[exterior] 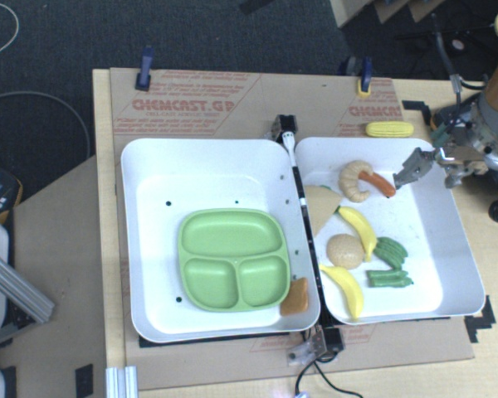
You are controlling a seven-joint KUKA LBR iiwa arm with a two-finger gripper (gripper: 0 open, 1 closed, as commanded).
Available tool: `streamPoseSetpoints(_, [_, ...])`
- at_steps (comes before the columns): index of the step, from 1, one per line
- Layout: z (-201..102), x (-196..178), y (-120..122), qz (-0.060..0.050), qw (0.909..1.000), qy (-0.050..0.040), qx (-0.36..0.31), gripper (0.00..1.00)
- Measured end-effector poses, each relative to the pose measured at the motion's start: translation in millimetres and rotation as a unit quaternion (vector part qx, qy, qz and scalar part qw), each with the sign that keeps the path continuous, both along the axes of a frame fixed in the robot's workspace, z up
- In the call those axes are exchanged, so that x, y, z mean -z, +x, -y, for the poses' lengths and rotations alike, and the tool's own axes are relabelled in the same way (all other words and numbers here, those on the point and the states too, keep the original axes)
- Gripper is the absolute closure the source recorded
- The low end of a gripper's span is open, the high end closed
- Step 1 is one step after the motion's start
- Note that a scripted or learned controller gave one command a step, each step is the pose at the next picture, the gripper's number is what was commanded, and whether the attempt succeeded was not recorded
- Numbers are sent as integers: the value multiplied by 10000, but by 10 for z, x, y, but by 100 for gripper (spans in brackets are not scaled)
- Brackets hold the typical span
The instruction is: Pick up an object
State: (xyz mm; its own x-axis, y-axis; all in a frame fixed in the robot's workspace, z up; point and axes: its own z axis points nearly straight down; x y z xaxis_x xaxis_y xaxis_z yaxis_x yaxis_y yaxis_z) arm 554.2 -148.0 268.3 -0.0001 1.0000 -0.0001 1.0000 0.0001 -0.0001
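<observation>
Here, orange carrot (pixel 379 183), slim, tilted.

arm: enters from right, low | pincer (pixel 414 169): angled down-left

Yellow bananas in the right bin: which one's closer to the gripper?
The upper yellow banana, lying beside the round beige bun, is closer to the gripper. The other yellow banana lies at the bin's near edge.

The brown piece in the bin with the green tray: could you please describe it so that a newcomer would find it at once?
Start at the left white bin, which holds a green tray with three compartments. At the tray's lower right corner, against the bin wall, lies the small brown piece. It is the one loose item in that bin, while the bananas lie in the other.
</observation>
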Motion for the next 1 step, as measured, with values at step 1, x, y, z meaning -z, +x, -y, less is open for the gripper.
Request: streamPoseSetpoints(1, [-841, 556, -482, -51, 10000, 25, -29, 0])
